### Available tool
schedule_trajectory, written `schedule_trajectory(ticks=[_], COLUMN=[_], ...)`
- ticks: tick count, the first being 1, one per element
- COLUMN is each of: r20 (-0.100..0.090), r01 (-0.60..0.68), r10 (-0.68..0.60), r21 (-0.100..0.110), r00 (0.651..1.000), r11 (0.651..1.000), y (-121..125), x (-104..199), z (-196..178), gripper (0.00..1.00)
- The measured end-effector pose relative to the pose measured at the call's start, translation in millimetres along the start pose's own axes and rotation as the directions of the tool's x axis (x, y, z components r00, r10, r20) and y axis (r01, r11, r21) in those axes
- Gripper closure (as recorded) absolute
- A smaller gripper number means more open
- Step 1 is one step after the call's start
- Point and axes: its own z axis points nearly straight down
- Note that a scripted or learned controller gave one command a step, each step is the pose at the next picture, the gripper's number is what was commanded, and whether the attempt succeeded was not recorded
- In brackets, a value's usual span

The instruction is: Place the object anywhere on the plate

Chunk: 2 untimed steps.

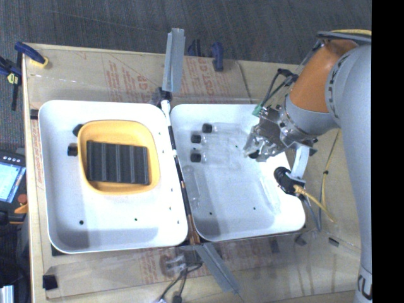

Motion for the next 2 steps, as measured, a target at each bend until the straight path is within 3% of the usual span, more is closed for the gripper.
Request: schedule_trajectory(ticks=[1,2], r20=[0.003,0.005], r01=[0.254,0.425], r10=[-0.254,-0.425], r21=[-0.001,-0.004], r00=[0.967,0.905], r11=[0.967,0.905], y=[-18.1,-14.6], x=[39.4,121.3], z=[0.4,-25.3], gripper=[1.00,1.00])
